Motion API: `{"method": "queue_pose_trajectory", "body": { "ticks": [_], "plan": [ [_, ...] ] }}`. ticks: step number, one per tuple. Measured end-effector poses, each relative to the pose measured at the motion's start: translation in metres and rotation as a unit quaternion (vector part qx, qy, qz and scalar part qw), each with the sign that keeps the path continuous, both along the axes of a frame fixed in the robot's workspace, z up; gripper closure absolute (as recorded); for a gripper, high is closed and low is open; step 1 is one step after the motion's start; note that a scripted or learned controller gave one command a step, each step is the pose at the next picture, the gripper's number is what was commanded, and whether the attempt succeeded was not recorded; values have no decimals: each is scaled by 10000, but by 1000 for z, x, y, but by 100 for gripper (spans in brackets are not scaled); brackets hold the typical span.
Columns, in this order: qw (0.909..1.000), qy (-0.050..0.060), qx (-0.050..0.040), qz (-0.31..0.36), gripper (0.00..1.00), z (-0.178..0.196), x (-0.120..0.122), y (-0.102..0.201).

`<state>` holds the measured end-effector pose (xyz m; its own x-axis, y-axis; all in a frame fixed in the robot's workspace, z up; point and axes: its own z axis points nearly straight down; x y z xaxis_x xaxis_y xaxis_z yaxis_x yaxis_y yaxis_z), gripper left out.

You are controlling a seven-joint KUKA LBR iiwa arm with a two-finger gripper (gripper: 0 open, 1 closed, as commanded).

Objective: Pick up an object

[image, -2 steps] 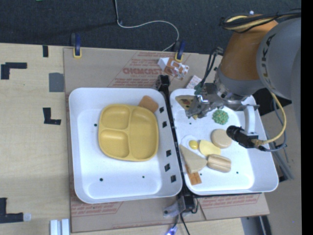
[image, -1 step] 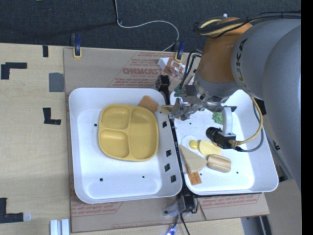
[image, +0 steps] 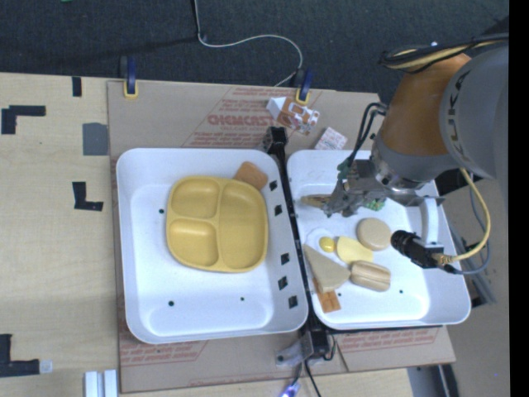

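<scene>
End effector is hanging low in the right bin, toward its 11 o'clock corner; I cannot tell its state. Toy foods are lying just at its 6 o'clock. Yellow divided plate is sitting in the left bin.

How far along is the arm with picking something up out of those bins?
Early on. Done: the gripper is over the right bin, above its upper left part. In hand: nothing visible between the fingers. Left: the grasp and lift. The pale toy foods lie lower in the bin, the yellow divided plate and a brown piece rest in the left bin.
</scene>
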<state>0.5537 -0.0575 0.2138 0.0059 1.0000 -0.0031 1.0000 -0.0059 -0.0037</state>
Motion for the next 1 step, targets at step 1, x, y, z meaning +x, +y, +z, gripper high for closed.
{"method": "queue_pose_trajectory", "body": {
  "ticks": [1],
  "plan": [
    [10000,-6,13,31,0,0,1,4]
  ]
}}
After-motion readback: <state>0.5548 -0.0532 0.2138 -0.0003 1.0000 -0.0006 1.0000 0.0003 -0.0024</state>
